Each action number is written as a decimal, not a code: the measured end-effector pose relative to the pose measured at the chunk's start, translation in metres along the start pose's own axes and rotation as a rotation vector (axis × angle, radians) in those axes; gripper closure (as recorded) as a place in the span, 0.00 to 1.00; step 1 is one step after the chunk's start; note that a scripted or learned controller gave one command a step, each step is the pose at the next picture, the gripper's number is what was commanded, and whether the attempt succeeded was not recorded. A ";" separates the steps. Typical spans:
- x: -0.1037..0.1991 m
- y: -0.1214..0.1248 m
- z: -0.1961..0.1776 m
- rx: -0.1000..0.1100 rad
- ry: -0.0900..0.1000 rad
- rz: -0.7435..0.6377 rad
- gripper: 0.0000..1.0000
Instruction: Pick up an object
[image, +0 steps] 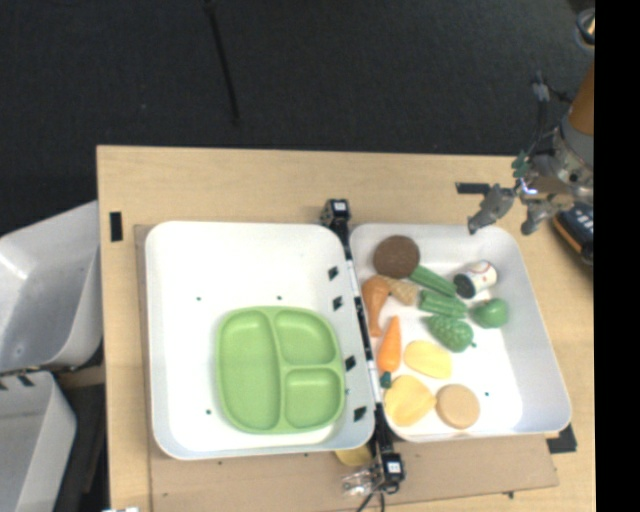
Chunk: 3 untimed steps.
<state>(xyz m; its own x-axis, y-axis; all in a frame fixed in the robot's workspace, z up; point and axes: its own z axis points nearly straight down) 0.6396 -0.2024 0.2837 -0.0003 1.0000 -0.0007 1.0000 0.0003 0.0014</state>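
Note:
The right bin (535, 385) holds several toy foods: a brown round piece (397, 256), green pods (433, 280), a white and dark ball-like piece (477, 279), a green leafy piece (449, 331), an orange carrot (389, 343), yellow pieces (428, 358) and a tan disc (458, 406). My gripper (508, 214) hangs above the back right corner of this bin, behind the foods and apart from them. Its fingers stand open with nothing between them.
The left bin (180, 300) carries a green divided plate (283, 370). A black clip (336, 211) sits at the back between the bins, with more clips along the shared wall. The wooden bench (250, 180) extends behind the bins.

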 end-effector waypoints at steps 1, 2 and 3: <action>-0.015 -0.065 0.160 -0.004 -0.002 -0.003 0.00; -0.010 -0.074 0.152 0.000 -0.002 0.002 0.00; -0.003 -0.082 0.145 0.000 -0.001 0.002 0.00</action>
<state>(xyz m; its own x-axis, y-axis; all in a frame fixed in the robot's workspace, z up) 0.5574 -0.2055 0.1391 0.0020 1.0000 -0.0020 1.0000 -0.0020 0.0019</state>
